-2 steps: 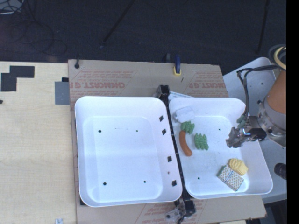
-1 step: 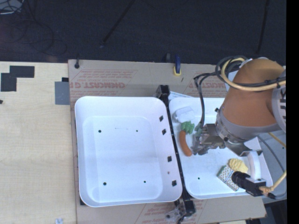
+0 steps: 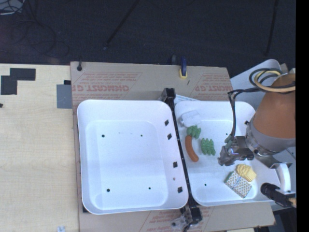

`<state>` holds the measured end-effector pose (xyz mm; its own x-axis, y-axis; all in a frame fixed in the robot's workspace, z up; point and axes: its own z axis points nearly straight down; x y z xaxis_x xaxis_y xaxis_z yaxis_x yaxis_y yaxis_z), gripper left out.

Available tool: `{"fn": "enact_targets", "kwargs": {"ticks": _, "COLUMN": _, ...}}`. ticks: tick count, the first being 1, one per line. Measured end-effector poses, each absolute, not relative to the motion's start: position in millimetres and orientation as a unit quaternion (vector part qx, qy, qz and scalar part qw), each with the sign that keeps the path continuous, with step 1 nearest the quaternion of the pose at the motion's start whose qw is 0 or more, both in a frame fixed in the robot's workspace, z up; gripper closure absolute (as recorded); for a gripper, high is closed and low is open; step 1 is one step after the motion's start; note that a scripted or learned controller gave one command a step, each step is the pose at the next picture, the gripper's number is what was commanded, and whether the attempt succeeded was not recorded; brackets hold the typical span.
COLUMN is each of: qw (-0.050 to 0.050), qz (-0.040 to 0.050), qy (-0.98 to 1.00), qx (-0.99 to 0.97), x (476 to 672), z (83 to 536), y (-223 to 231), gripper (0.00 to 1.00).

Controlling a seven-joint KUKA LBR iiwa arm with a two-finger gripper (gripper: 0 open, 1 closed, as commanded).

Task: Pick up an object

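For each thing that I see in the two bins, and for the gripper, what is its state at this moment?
Left white bin: nothing seen inside.
Right white bin: holds all the items.
Orange carrot-shaped toy: lying flat, near the divider.
Two green leafy toys: lying beside the carrot.
White lumpy object: resting at the far corner.
Yellow corn-like toy: lying on a checkered packet.
Gripper: low over the right bin, holding nothing visible.

The scene is taken from one fixed camera set high above the left bin [image 3: 126,156], looking down at a slant. Both bins are taken in whole, the right bin [image 3: 217,124] lying beside it. The dark floor beyond the left bin is seen too, apparently from some way off.
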<state>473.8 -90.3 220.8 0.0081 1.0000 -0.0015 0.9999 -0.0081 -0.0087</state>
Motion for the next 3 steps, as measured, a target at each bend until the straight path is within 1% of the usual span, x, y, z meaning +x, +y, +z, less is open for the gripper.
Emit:
{"fn": "enact_targets", "kwargs": {"ticks": 1, "qw": -0.003, "qz": -0.0031, "qy": -0.709, "qx": -0.705, "x": 487.3, "z": 331, "y": -46, "gripper": 1.0}}
{"fn": "enact_targets", "kwargs": {"ticks": 2, "qw": 0.004, "qz": 0.0049, "qy": -0.704, "qx": -0.71, "x": 496.9, "z": 224, "y": -145, "gripper": 1.0}}
{"fn": "enact_targets", "kwargs": {"ticks": 3, "qw": 0.001, "qz": 0.0018, "qy": -0.705, "qx": -0.709, "x": 473.7, "z": 220, "y": -211, "gripper": 1.0}}
